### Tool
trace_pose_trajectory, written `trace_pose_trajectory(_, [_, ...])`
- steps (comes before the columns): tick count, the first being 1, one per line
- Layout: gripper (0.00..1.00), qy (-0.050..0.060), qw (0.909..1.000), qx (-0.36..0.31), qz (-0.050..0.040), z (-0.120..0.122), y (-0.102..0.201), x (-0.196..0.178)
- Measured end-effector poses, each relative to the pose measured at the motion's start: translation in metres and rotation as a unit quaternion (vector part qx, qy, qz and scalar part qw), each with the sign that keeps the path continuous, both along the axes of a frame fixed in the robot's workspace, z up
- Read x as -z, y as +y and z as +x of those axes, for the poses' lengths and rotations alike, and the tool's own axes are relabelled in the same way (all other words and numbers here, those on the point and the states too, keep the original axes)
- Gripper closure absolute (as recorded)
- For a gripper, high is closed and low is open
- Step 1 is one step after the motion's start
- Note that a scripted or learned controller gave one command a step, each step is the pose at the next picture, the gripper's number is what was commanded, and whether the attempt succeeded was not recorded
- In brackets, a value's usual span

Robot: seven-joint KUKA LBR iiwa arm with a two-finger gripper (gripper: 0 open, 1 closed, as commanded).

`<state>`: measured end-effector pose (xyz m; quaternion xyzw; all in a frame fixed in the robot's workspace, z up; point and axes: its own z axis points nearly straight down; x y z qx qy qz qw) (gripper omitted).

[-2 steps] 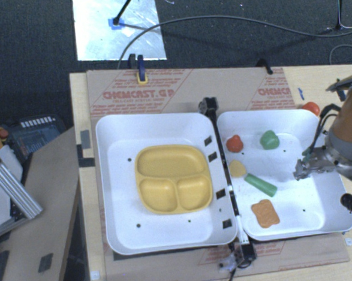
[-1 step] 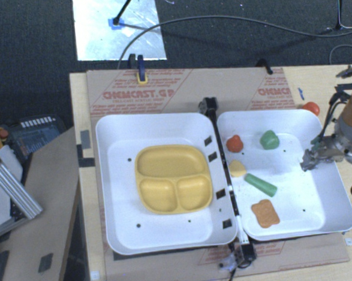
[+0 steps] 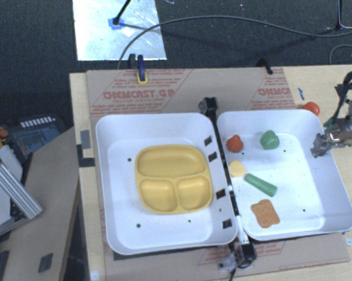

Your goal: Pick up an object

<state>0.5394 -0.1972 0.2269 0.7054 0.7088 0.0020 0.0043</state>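
Surveying from my remote station, I start with the largest items: two shallow white bins sit side by side on a cardboard sheet (image 3: 160,90) that covers the bench. The left bin (image 3: 115,171) and right bin (image 3: 330,198) are smooth moulded plastic with rounded corners, joined along a dark centre seam, which I judge keeps them from sliding apart. In the left bin rests a yellow tray (image 3: 169,178), glossy and split into three compartments, lying flat near the middle. The gripper (image 3: 320,145) hangs at the right bin's far right rim, well apart from every candidate; at this size I cannot tell how its fingers stand, and nothing shows between them. The pickable things all lie in the right bin, loosely scattered, likely so each can be approached alone: a green cylinder (image 3: 261,184) lying at a slant, a flat orange toast-shaped piece (image 3: 266,213) with a rough face near the front edge, a rounded green lump (image 3: 270,139), a red tomato-like ball (image 3: 234,143), and a small pale yellow piece (image 3: 237,168) touching the cylinder's upper end. No pick has begun, in my judgement.
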Motion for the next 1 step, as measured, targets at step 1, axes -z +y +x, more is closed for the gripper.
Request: trace_pose_trajectory(1, [1.0,0.0,1.0,0.0,-0.0001,0.0038,-0.0047,-0.064])
